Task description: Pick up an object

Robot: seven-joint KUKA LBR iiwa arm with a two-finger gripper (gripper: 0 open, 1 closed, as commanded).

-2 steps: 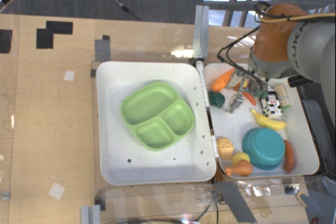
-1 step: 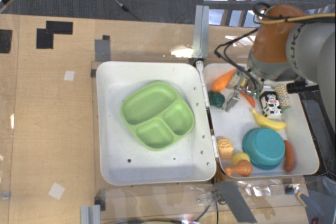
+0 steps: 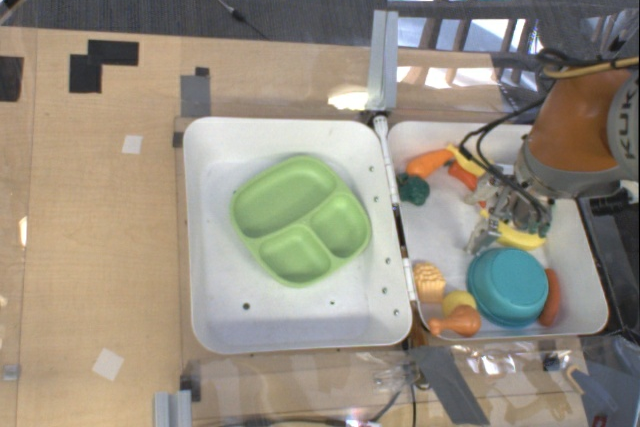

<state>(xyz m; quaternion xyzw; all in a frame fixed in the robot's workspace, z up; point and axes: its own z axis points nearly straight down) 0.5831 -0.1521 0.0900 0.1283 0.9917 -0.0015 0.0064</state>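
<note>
- Far to the left of the jaws, the left bin [image 3: 215, 315] held a green divided plate [image 3: 300, 218], well apart from the work.
- Just left of the jaws lay a carrot [image 3: 432, 162] and a green piece [image 3: 413, 189]; below them sat a teal bowl [image 3: 509, 287].
- Beside the gripper [image 3: 503, 220], a banana [image 3: 522, 235] seemed the target, perhaps touching it; a good grasp needed the fingers squarely astride it.
- Whether the jaws were spread I could not tell.
- Over the right bin [image 3: 590, 300], the arm [image 3: 580, 130] reached in, wrist pointing down.

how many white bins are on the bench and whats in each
2. The left bin holds a green divided plate. The right bin holds toy food and a teal bowl, with the gripper over them; some items may be hidden under the arm.
</note>
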